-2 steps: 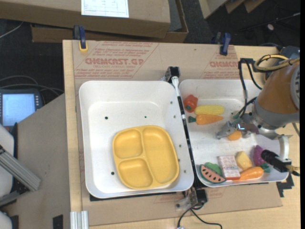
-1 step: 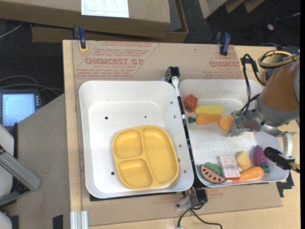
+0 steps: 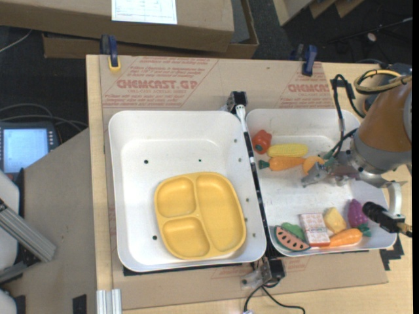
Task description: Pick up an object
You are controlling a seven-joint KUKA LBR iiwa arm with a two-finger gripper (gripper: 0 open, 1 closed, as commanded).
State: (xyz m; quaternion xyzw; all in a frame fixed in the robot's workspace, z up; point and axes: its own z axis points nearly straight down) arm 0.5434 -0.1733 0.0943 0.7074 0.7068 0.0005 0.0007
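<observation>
Right bin (image 3: 288, 205), near edge: watermelon slice (image 3: 291, 237), small carton (image 3: 313, 224), a carrot (image 3: 345, 238), grapes (image 3: 355, 210). Farther in, the gripper (image 3: 317, 173) is low by another carrot (image 3: 286, 163) and corn (image 3: 288, 150); honestly can't tell its finger state.

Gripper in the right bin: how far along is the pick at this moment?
Done: the arm has reached into the right bin, with the gripper low beside the toy carrot and corn cob. In hand: nothing visibly held; whether it is open or shut cannot be told. Left: grasp and lift one item. The watermelon slice, grapes and the yellow divided plate in the left bin lie untouched.
</observation>
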